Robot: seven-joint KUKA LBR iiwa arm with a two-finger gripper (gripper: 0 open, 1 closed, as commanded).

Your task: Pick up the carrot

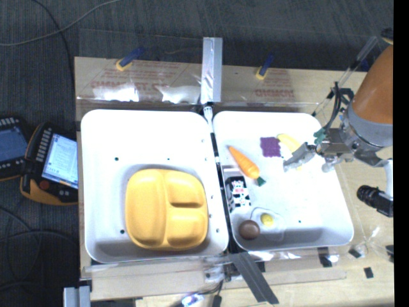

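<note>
The carrot (245, 162) is orange with a small green stub at its lower end. It lies at a slant in the right bin (319, 200), close to that bin's left wall. My gripper (312, 161) hovers over the right half of the same bin, well to the right of the carrot and apart from it. Its two fingers (294, 159) stand spread, with nothing between them.
Near the gripper lie a purple piece (270, 146) and a yellow piece (289, 142). Below the carrot are a black-and-white toy (238, 194), a brown ball (249, 229) and a fried-egg toy (266, 220). The left bin (108, 139) holds a yellow divided plate (167, 207).
</note>
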